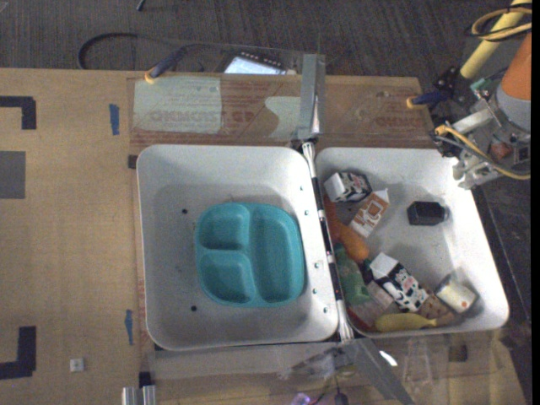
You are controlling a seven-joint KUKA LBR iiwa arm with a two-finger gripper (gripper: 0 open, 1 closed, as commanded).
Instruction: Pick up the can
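The can (456, 295), a short cylinder with a pale end, lies on its side in the near right corner of the right bin (472, 194), just beside a yellow banana (402, 321) and a cow-patterned milk carton (398, 283); a small black block (426, 213) sits apart on open white floor; the left bin (169, 175) holds a glossy teal compartment tray (250, 254); the gripper (472, 154) hangs over the right bin's far right rim, its state impossible to tell.
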